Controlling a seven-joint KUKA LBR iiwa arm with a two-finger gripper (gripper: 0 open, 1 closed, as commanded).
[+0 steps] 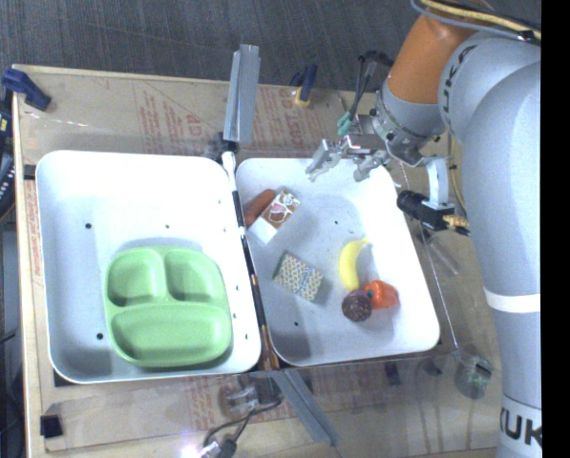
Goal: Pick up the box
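Box: I read the small patterned box [298,277] as my target; it lies flat near the middle of the right bin [413,337], tilted on the diagonal, apart from everything else, so there is room around it for a grasp from above.
End effector: the end effector [347,158] hangs over the bin's far rim at about 12 o'clock from the box, well apart from it. Its two fingers look spread and nothing sits between them.
Neighbours: a banana [352,262] stands at 3 o'clock of the box; below the banana a dark round fruit [357,305] touches a red-orange one [382,295]. A brown-and-white packet [270,208] leans against the dividing wall at about 11 o'clock of the box.
Left bin: the left bin [65,189] carries a green divided tray [168,305], out of my way.
Table: both bins sit side by side on the table [122,103], walls touching.
Stage: I judge the pick not yet begun; next I would need to bring the end effector down toward 6 o'clock and turn it to match the box's slant.
Risk: grabbing the packet instead, since it lies nearer the arm's path.
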